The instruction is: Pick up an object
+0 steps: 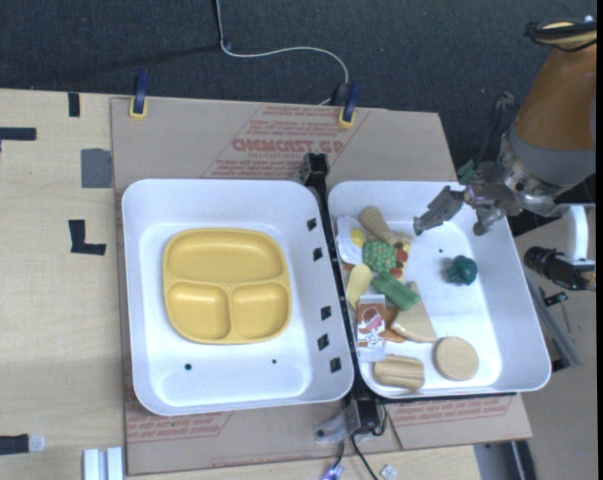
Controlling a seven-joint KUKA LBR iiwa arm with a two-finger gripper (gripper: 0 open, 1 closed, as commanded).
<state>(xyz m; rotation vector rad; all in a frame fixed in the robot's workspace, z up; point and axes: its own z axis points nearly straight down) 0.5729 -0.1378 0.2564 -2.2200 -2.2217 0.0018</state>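
Partly cropped arm [561,88]; fingers [459,211] spread (nothing between), above right bin [501,298].

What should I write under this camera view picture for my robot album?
Robot claw open above the right bin of toy food, beside a yellow tray in the left bin.

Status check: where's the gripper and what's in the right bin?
Gripper open, empty, above right bin. Small green object lies alone below it. Other toy food piled left, clear of it.
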